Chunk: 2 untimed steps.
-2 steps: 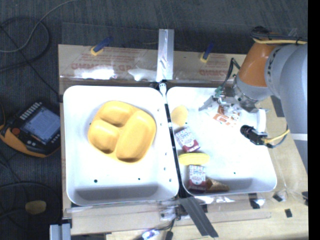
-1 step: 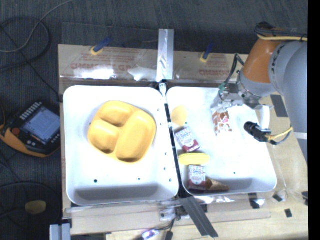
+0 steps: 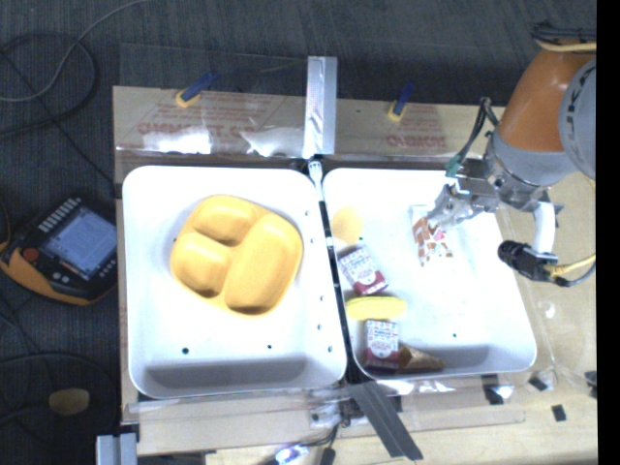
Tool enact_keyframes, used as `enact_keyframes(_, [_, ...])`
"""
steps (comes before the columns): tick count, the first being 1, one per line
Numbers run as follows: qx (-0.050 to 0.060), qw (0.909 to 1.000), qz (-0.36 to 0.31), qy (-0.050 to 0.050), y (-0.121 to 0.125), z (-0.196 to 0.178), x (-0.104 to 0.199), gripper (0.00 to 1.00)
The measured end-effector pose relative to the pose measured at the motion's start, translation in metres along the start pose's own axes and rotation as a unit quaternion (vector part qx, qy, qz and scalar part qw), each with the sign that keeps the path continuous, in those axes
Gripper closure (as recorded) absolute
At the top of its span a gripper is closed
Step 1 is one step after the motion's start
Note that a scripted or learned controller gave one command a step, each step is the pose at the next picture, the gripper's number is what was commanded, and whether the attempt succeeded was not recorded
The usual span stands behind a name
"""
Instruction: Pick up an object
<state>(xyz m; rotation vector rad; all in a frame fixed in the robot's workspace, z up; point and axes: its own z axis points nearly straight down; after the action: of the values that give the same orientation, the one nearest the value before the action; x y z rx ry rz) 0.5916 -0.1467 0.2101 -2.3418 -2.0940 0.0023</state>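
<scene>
Two shallow white bins sit side by side on a brown worktop [image 3: 136, 129] above dark carpet, where a handheld pendant [image 3: 63, 250] lies at far left. Left bin [image 3: 145, 356]: a large yellow bread-like lump [image 3: 235, 253]. Right bin [image 3: 484, 342]: red packets [image 3: 363, 269] and a yellow piece [image 3: 375, 307] along its left wall. End effector [image 3: 441, 219], closed on a small red-and-white packet [image 3: 432, 237], hangs over the right bin's upper middle.
</scene>
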Motion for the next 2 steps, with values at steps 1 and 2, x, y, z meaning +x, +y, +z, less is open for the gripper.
enact_keyframes(1, [0.0,0.9992,-0.041,0.0,-0.031,-0.009,0.061,1.0])
enact_keyframes(2, [0.0,0.9893,-0.146,0.0,-0.063,-0.04,0.103,1.0])
